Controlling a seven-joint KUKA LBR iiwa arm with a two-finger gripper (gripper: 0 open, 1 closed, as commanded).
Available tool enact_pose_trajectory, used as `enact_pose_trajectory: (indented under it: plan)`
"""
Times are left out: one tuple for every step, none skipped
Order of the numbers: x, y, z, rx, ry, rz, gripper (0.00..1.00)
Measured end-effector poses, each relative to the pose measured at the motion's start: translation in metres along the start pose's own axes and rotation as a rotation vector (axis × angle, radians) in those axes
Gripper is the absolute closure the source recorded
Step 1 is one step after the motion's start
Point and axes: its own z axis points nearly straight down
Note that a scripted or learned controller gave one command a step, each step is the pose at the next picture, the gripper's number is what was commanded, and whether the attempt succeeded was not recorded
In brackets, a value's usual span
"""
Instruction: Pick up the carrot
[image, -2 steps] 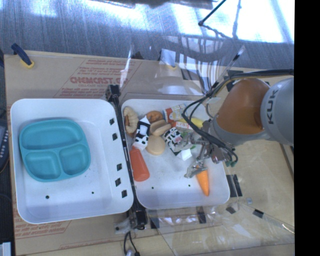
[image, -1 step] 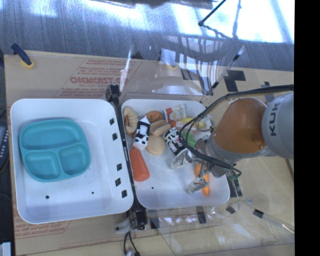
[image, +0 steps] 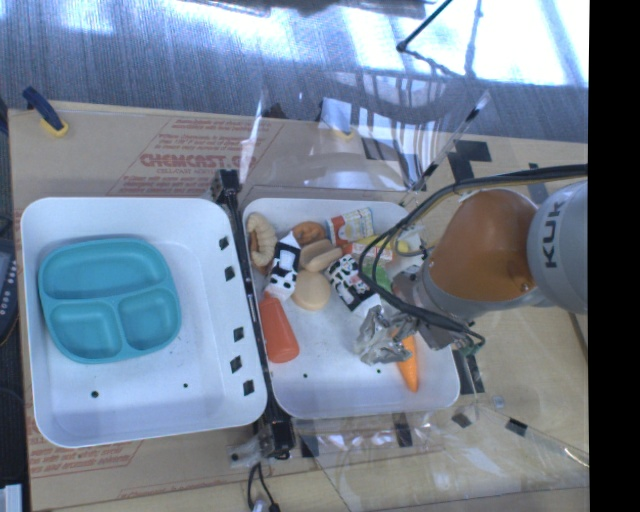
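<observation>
Small orange tapered carrot (image: 408, 372); teal three-compartment plastic plate (image: 108, 297); black-and-white cow-patterned toy (image: 285, 268); red-orange plastic cylinder (image: 278, 328); white shallow bins (image: 130, 415); orange-banded grey arm (image: 490, 250).

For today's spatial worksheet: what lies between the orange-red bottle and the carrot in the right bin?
In the camera view, the hand lies between the orange-red bottle and the carrot, over bare white bin floor.

A single fixed camera looks down at a slant from above the bench (image: 80, 150), taking in both white bins: the left bin (image: 60, 400) and the right bin (image: 330, 395) beside it. The arm (image: 500, 250) enters from the right.
</observation>
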Motion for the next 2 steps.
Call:
enact_pose_trajectory:
  plan:
    - [0.0140, 0.0016, -0.1106, 0.005, -0.002, -0.340, 1.00]
    - [0.0147, 0.0022, -0.1085, 0.001, 0.001, -0.340, 0.00]
